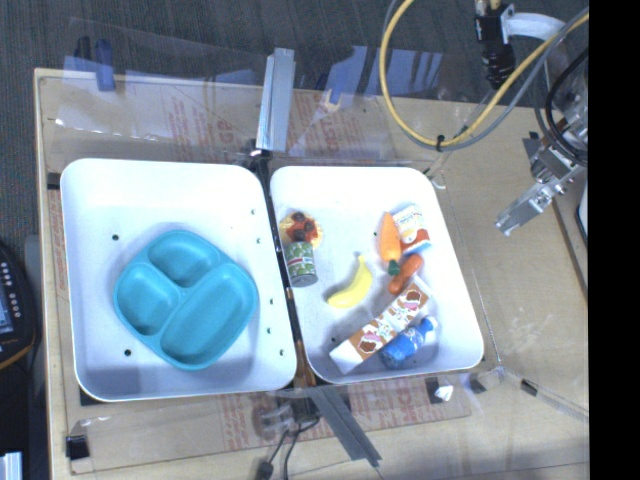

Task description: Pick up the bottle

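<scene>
A small blue bottle lies on its side near the front right corner of the right bin, touching a long printed box. A short green-labelled container stands by the bin's left wall, below a cluster of toy fruit. My gripper hangs at the right edge of the view, outside the right bin and well above and to the right of the bottle. It has nothing in it that I can see.
The right bin also holds a yellow banana, an orange carrot, a small carton and a red-orange item. A blue divided plate fills much of the left bin. Yellow and black hoses loop at the back right.
</scene>
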`<control>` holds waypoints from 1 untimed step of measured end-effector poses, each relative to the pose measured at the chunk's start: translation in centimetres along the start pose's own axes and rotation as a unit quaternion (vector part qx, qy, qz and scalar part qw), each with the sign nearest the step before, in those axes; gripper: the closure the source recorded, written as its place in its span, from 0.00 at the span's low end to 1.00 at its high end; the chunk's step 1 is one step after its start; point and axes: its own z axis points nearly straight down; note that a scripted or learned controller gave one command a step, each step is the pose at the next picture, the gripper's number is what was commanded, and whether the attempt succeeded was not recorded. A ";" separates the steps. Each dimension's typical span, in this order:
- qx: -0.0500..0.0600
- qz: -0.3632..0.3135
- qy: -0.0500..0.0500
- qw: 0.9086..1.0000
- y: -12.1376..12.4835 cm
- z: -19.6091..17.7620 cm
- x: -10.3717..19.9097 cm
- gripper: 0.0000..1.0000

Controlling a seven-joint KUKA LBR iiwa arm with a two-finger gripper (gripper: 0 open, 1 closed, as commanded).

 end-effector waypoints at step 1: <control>0.004 -0.154 0.005 0.988 1.1 -0.1 -1.3 1.00</control>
